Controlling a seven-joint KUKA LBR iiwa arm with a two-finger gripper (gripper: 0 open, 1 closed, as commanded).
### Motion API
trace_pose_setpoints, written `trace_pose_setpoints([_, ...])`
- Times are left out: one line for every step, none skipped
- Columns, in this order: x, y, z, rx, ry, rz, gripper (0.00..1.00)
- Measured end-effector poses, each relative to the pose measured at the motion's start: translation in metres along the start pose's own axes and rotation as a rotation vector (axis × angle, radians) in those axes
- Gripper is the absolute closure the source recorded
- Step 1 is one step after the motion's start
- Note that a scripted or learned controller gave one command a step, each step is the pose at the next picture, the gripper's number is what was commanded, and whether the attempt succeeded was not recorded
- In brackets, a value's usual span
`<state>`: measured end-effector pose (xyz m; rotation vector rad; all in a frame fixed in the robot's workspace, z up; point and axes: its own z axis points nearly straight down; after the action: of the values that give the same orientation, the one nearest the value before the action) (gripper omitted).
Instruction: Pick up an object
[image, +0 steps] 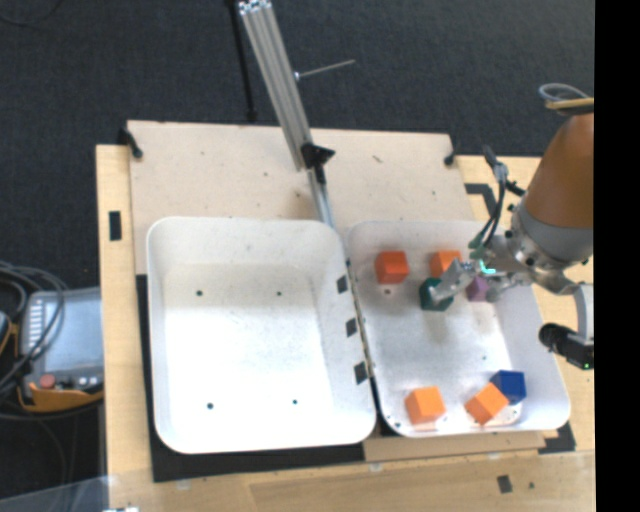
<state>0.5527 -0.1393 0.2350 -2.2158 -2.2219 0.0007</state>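
Pincer (447, 290) positioned over the right bin (530, 330); whether clenched or released cannot be told. Dark green object (433, 296) directly at its tip; orange cube (392, 266) just left.

The grey arm (562, 215) reaches in from the right, orange band up, gripper (448, 290) pointing leftward and low.

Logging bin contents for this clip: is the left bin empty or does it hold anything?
Empty. The left bin shows bare white floor with a few small dark specks; all the blocks, like the blue one, lie in the right bin.
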Motion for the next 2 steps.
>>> trace_pose_setpoints([0.000, 0.001, -0.002, -0.004, -0.001, 0.002, 0.00])
trace_pose_setpoints([0.001, 0.007, 0.043, 0.001, -0.004, 0.007, 0.00])
